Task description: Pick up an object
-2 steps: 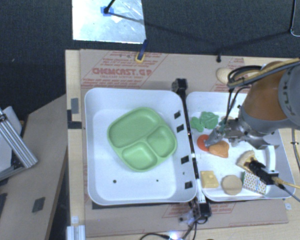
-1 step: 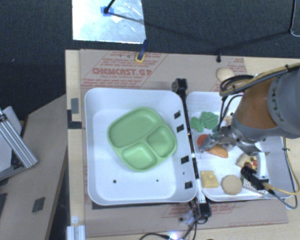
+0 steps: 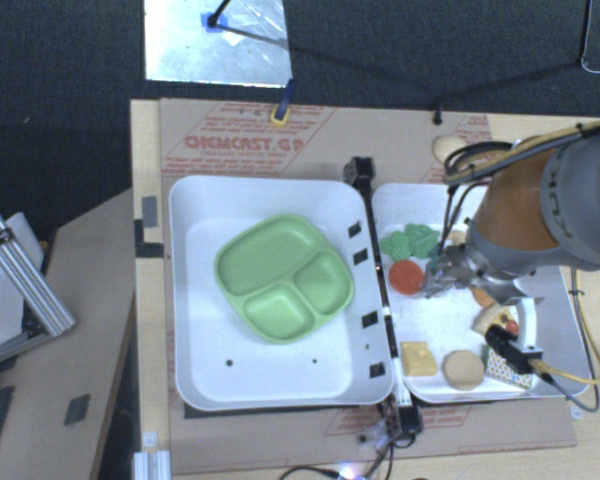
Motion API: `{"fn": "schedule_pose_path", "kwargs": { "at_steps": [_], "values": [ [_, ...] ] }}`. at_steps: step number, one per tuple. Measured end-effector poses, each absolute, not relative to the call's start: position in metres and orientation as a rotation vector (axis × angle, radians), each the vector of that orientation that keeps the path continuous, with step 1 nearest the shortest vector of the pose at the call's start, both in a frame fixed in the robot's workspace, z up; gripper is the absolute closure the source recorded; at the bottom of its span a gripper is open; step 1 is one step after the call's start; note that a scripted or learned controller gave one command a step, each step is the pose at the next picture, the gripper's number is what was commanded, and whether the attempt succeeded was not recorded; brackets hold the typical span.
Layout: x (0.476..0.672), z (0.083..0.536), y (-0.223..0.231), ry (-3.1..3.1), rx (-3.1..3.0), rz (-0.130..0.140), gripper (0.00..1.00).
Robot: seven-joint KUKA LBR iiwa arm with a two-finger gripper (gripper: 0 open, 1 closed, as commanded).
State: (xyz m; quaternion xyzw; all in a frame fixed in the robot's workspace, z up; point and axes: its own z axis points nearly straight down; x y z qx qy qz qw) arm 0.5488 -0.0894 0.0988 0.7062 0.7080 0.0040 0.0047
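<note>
The right bin (image 3: 428, 386) holds several toy foods: a red tomato (image 3: 407, 276), a green leafy piece (image 3: 413, 239), a yellow cheese square (image 3: 417, 357), a tan round bun (image 3: 464, 369) and an orange and yellow piece (image 3: 492, 314). My gripper (image 3: 440, 278) hangs low in this bin, just right of the tomato and below the green piece. The arm's grey and orange wrist (image 3: 525, 218) covers the fingers from above. Nothing shows between them.
The left bin (image 3: 195, 368) holds a green divided plate (image 3: 283, 277). A black clip divider (image 3: 372, 268) runs between the bins. Cables (image 3: 560, 373) trail at the right bin's lower right corner. A shiny foil sheet (image 3: 217, 26) lies beyond the bench.
</note>
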Motion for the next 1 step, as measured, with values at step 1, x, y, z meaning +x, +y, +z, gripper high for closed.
{"fn": "schedule_pose_path", "kwargs": {
  "at_steps": [1],
  "values": [
    [0.5509, 0.1422, -0.0863, 2.224, 2.214, 0.005, 1.0]
  ]
}}
